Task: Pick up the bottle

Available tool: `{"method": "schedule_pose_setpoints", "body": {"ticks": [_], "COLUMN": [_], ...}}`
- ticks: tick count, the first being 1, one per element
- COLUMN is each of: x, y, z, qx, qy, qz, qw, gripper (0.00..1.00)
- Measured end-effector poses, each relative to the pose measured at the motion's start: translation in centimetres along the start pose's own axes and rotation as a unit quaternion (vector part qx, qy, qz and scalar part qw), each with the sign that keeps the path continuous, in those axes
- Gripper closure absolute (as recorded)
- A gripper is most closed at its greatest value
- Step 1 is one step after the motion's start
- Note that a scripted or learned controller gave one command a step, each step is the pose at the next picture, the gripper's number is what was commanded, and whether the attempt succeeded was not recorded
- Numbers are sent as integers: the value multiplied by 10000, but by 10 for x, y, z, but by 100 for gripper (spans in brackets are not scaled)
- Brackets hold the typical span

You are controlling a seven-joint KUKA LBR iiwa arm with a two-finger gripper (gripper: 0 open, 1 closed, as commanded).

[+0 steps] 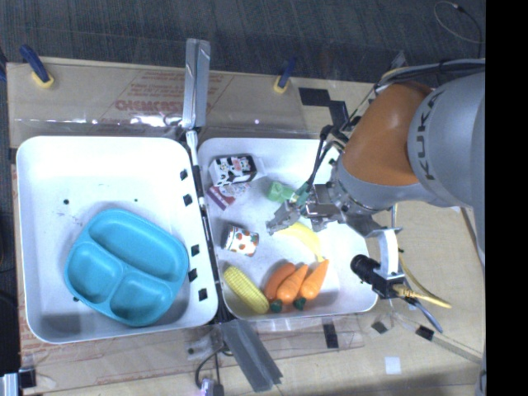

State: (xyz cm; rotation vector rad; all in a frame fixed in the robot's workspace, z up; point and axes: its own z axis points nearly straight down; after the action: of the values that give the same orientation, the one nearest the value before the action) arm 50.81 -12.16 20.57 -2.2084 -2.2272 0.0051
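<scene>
Gripper [285, 216] low in right bin [346, 304], fingers slightly apart, nothing between them. Green bottle [280, 191] lies just above it, near the bin's middle, beside the cow-print carton [233, 170].

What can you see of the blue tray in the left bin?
The blue tray is a light blue, rounded rectangle, plastic by its look, with three hollows: one long one along its upper side and two smaller ones below. It lies flat and right side up, turned at a slant, on the floor of the left bin, toward the lower middle. Nothing lies in its hollows and nothing else touches it. Its lower right corner comes close to the bin's wall.
</scene>
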Motion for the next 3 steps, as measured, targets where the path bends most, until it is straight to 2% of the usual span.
{"method": "schedule_pose_setpoints", "body": {"ticks": [1, 2, 3], "x": [-63, -77, -75], "y": [89, 96, 97], "z": [51, 114, 104], "qx": [-16, -14, -9], "qy": [-9, 1, 5], "qz": [1128, 767, 742], "qw": [9936, 9971, 9972], "gripper": [0, 0, 100]}}
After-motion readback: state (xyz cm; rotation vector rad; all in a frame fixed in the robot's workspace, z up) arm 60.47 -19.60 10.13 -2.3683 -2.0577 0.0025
